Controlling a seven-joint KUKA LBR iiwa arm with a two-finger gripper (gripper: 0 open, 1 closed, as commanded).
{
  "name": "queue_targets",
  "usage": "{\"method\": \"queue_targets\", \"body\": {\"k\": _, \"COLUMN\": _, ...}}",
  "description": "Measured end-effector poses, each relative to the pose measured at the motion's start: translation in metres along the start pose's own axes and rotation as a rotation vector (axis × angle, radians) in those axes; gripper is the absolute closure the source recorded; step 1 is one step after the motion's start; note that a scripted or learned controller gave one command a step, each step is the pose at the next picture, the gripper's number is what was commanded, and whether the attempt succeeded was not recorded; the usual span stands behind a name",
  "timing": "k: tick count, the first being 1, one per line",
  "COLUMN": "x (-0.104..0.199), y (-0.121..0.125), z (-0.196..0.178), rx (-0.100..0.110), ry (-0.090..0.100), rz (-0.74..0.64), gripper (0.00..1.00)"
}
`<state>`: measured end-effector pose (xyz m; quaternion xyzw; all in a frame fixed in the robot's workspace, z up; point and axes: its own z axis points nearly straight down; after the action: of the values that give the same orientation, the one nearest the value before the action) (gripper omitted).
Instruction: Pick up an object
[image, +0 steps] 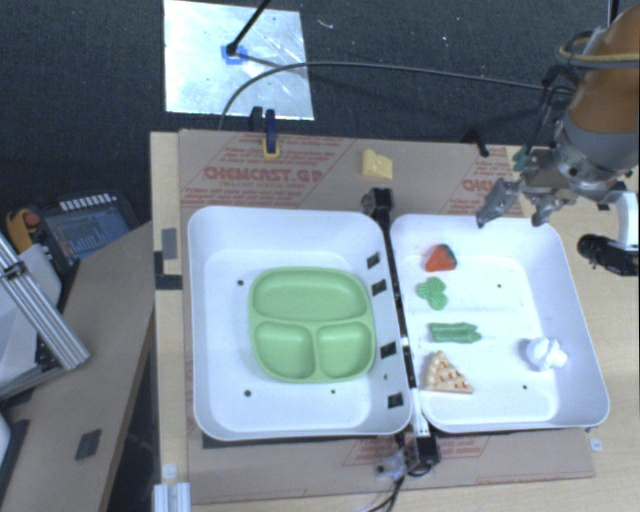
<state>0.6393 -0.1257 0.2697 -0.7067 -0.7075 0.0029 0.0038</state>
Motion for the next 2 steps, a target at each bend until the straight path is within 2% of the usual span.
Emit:
{"method": "queue_targets", "body": {"k": 1, "x": 0.000, "y": 0.002, "z": -0.007, "rx": -0.011, "ry": -0.002, "rz": -0.002, "gripper": 0.00}}
{"method": "queue_targets", "body": {"k": 2, "x": -0.009, "y": -0.002, "z": 0.048, "rx": -0.007, "ry": -0.001, "rz": 0.001, "gripper": 0.00}}
